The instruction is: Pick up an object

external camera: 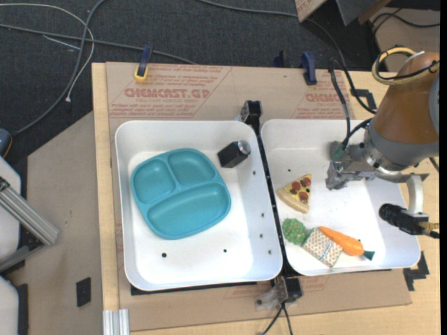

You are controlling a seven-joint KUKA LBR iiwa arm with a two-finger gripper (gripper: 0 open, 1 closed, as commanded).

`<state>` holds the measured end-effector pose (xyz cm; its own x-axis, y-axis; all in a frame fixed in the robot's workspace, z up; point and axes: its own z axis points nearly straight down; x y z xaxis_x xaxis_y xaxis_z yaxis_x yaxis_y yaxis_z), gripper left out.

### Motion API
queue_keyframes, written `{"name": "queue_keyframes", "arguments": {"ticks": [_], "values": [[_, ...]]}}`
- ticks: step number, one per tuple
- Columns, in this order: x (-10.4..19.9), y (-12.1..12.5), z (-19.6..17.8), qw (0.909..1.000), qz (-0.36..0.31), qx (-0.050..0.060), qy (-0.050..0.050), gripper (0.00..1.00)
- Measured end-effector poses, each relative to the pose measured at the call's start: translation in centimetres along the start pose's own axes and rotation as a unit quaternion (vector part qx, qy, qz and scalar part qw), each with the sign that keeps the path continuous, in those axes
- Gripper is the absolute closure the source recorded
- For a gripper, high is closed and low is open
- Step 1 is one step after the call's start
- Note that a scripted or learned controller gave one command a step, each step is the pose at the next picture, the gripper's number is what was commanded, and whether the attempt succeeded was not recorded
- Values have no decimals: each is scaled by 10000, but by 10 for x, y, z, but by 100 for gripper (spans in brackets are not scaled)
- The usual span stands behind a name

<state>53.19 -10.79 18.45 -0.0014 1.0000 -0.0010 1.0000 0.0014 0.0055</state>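
From where I stand above the desk [174, 93], two white bins sit side by side on a sheet of brown cardboard. Taking the pizza slice [296, 192] as my mark: it lies in the right bin [391, 246], close to that bin's left wall, a small toy wedge with red dots on top. Just right of it and slightly higher in the view hangs the claw [340, 174], grey and pointing down over the white floor of the bin, with the arm's orange band [408, 107] rising behind it to the upper right. I cannot tell whether the claw is released or clenched, and nothing shows between its tips. Below the pizza slice lies a green broccoli piece [295, 230], and touching it on the right a patterned block [323, 246] with an orange carrot [342, 240] resting against it. Left of the pizza slice, across the divide, the left bin [140, 257] holds a teal divided plate [181, 192] and a small black cylinder [234, 153] near its upper right corner
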Motion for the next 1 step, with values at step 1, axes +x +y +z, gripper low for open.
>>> {"name": "queue_keyframes", "arguments": {"ticks": [1], "values": [[-4, 6, -45, 10000, 3, -1, -1, 100]]}}
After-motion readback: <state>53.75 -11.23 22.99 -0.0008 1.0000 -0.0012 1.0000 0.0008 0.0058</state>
